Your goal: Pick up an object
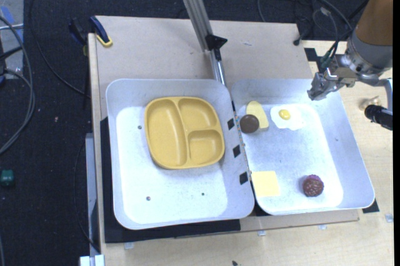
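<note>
Nearest the camera, well down and left of the gripper [317,91]: a yellow cheese slice [265,183] and a dark reddish meat patty [312,185], both lying flat on the floor of the right bin [350,152], apart from each other. Further back, closer to the gripper on its left: a toy fried egg [286,116], white with a yellow yolk, and just beyond it a brown round piece [249,124] resting against a pale yellow item [258,115] by the divider. In the left bin [125,152], well away from the gripper: a yellow compartment tray [185,132], three sections, upright and bare. Gripper itself found at the far right corner of the right bin, over the rim, below the grey wrist and orange band of the arm [375,27]. Opening of the gripper not readable at this angle; cannot tell. Nothing seen held. Judged status: pick not yet made; all candidate objects at rest in the bin. Remaining: choice of target, most likely the egg as nearest, then descent, closure, lift.
</note>
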Robot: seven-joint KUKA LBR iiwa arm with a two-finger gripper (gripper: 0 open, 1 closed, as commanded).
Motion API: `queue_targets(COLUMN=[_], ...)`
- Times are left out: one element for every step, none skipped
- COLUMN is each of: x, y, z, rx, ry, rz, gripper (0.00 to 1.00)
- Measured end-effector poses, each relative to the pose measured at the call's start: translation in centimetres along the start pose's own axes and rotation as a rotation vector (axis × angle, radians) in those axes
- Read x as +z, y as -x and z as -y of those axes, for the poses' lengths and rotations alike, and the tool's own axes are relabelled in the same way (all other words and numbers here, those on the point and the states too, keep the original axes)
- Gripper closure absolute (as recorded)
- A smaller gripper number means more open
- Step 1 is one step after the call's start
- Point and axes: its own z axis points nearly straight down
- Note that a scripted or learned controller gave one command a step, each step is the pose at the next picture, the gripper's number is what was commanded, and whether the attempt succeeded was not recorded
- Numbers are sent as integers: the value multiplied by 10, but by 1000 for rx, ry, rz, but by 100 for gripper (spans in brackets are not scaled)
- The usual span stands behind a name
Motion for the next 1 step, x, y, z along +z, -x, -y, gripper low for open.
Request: queue_targets(x=[-6], y=[-47], z=[9], rx=[-4], ry=[-4], rz=[-3], gripper=[100])
